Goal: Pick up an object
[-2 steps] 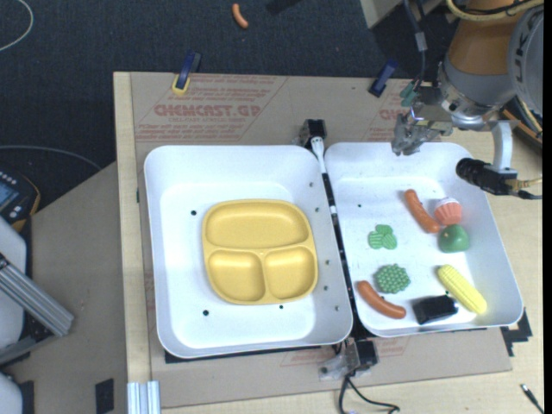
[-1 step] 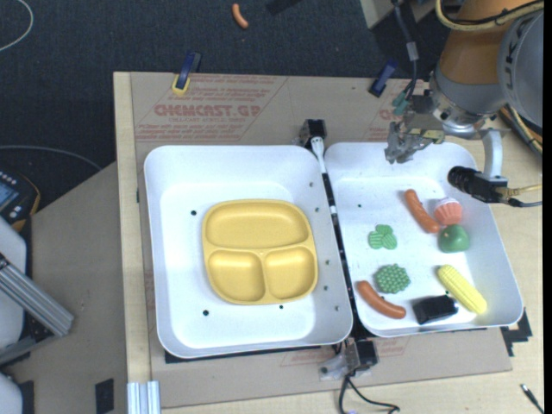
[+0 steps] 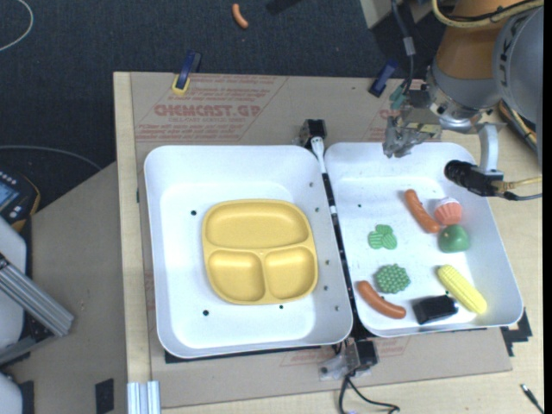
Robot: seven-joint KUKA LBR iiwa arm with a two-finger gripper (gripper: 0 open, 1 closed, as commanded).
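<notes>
Bare bin floor (image 3: pixel 366 188) lies below the hand (image 3: pixel 398 147).

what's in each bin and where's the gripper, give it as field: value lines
left bin: yellow divided tray
right bin: two toy sausages, cupcake, green ball, corn cob, black block, flat green piece, bumpy green piece
gripper: over the right bin's far edge, nothing seen between its fingers
outside bins: small orange piece on the dark floor
</notes>
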